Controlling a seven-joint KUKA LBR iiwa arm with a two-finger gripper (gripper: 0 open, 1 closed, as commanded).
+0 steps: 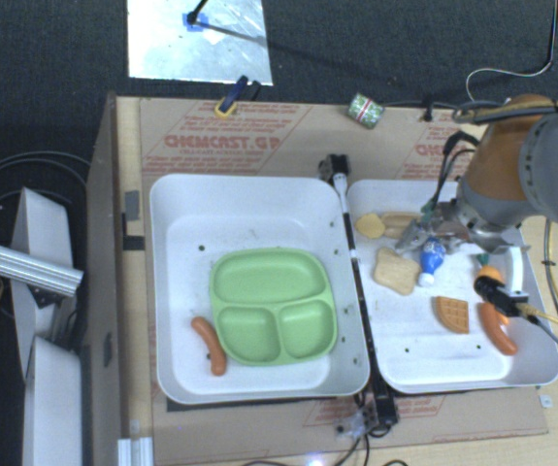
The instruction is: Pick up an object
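Note:
In the right bin lie several toy foods: a blue and white bottle, a tan bread slice, a yellow round piece, a waffle, an orange carrot-like piece and a hot dog. My gripper hangs low over the far middle of this bin, just beyond the top end of the bottle. The grey arm with its orange band comes in from the right above it. Nothing shows as held.
The left bin holds a green divided plate and a small sausage at its near left. A black divider runs between the bins. Cables trail along the right bin's right side.

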